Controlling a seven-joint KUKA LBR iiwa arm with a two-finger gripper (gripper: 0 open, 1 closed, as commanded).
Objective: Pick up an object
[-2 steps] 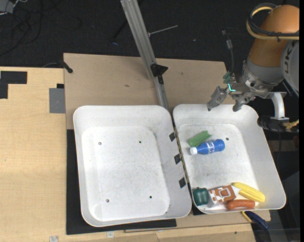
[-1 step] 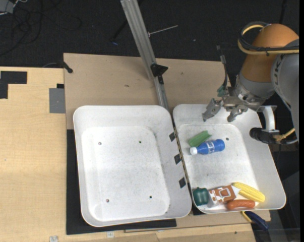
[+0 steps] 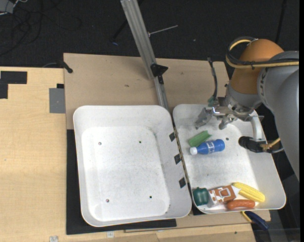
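Crowding the near edge of the right bin (image 3: 272,178) and hard to sort apart: a yellow corn cob (image 3: 248,191) lying just above an orange sausage (image 3: 240,204) and seeming to touch it. Both pressed up beside an orange-and-white packet (image 3: 222,193) with print too small to read. Next to that, a dark green lump (image 3: 200,196) in the near left corner, of no certain shape.

Cut off at the right side of the view: the grey arm (image 3: 285,100), with its orange band (image 3: 257,57) showing above the wrist.

Hanging over the far left part of the same bin: the pincer (image 3: 210,122), fingers spread wide apart, released, clasping nothing. Hard to say whether the tips touch the floor of the bin or stop short of it.

Lying just nearer than the pincer, apart from its fingers: a green block (image 3: 199,137), tilted, close to the left wall. Just beside that, a blue bottle (image 3: 208,147) on its side, white cap toward the left wall, body pointing toward the middle of the bin. Well apart from the cluster along the near edge.

Sitting alongside, wall to wall: the left bin (image 3: 121,165).
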